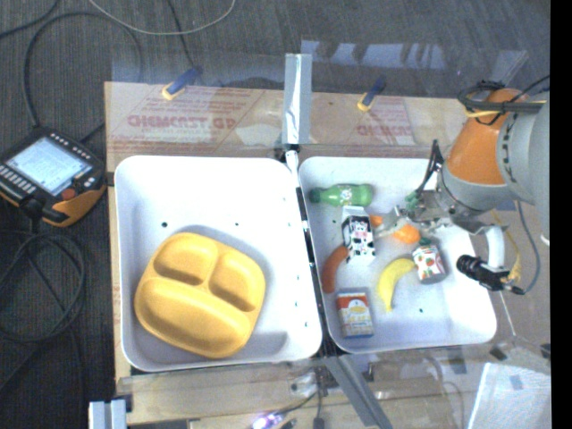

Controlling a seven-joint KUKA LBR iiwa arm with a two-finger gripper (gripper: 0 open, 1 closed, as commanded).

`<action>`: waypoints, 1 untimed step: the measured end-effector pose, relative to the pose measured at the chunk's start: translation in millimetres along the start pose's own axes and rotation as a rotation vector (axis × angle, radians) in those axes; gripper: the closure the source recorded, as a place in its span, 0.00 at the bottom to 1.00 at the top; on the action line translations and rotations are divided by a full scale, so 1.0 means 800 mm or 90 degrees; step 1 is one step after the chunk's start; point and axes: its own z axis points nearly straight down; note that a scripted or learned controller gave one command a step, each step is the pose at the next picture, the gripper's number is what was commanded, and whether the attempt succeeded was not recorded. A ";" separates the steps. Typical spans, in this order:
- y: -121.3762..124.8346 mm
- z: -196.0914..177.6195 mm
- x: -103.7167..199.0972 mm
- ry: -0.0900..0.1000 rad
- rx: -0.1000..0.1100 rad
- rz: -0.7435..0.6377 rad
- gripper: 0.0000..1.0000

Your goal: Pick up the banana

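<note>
Banana (394, 281) is lying loose in the right bin (478, 324), so I'm judging this as the approach step, nothing grabbed yet. I'm using the banana as my landmark for everything else. My pincer (420, 211) is hovering up and to the right of it, over a small orange thing (407, 234) that's sitting just above the banana's top end.

Honestly, I can't tell whether my pincer is released or clenched, since that whole area is a dark tangle of metal and cable from this angle. Nothing is visibly held in it.

For the next move I'm guessing I need to slide down and left to get over the banana's middle, then line up across its narrow width. It's crowded though: a little red and white box (430, 264) is touching or nearly touching the banana's right side, and a carton (356, 314) is sitting just below left of it.

Left of the banana, a small cow-patterned item (359, 235) and a reddish sausage shape (332, 267) are too blurry to name properly.
</note>
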 end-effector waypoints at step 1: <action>0.000 -0.011 0.002 0.001 0.000 -0.001 1.00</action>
